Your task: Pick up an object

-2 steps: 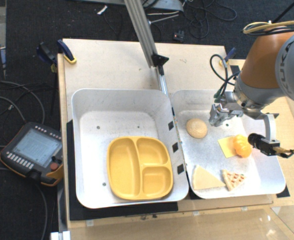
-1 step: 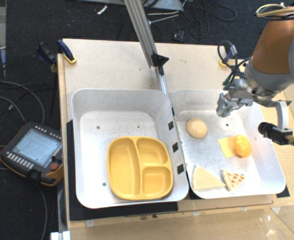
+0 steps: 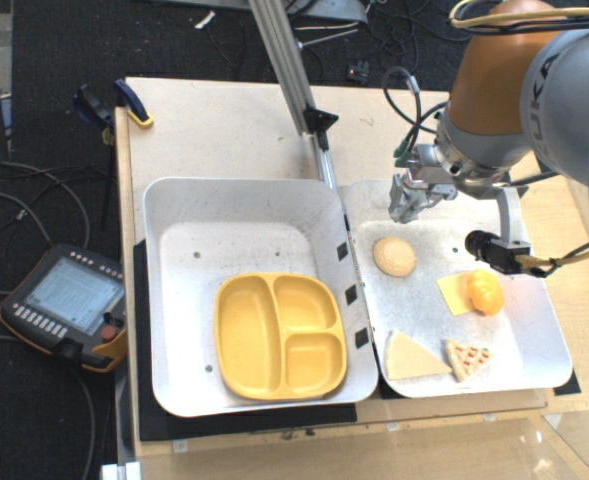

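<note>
The gripper hangs in the upper right of the frame; whether it is spread or pressed together I cannot tell. The round bun lies just below it, slightly left, and is the nearest thing.

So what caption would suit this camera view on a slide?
Gripper hovers above a bun in the right bin; a yellow tray sits in the left bin.
</note>
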You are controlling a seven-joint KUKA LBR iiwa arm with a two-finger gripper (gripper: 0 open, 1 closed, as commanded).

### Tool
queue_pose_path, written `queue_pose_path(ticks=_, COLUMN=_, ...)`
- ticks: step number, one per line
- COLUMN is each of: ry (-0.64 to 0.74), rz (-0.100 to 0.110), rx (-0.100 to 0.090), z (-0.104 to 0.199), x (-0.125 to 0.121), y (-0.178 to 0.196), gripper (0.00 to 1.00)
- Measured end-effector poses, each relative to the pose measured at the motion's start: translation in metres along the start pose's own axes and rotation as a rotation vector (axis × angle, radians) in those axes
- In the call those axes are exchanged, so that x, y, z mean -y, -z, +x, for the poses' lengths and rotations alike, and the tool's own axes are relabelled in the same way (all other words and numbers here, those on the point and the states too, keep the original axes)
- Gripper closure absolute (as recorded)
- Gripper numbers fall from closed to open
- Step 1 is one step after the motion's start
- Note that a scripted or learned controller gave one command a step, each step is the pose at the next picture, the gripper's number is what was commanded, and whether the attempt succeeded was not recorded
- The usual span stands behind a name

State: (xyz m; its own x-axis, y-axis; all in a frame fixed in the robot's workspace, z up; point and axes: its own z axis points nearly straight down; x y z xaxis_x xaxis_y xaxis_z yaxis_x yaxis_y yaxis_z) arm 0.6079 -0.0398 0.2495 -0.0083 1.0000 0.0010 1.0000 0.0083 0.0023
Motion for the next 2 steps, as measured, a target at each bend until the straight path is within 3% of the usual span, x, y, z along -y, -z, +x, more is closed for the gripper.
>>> queue_pose_path(ticks=2, ry=-0.001, rz=0.001, rx=0.0, z=0.085, x=-0.025, y=-0.009, gripper=1.0)
